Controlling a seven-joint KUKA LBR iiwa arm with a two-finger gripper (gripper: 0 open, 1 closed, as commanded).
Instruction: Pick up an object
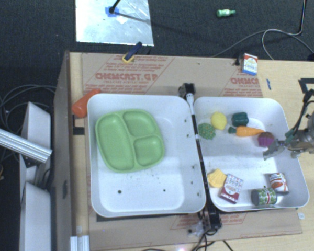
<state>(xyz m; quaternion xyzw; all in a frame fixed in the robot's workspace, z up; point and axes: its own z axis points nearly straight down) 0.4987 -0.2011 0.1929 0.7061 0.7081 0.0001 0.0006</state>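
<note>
While the gripper (pixel 276 149) hangs over the right bin (pixel 290 120), its state is unclear. Cardboard (pixel 146 75) covers the worktop. Dark carpet (pixel 31 25) lies beyond.

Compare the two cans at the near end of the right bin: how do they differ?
The green can lies on its side, while the red and white can is tilted with its pale top showing. The green can sits nearer the bin's front wall; the red and white one is closer to the gripper. Both are small and sit close together in the right bin.
</note>
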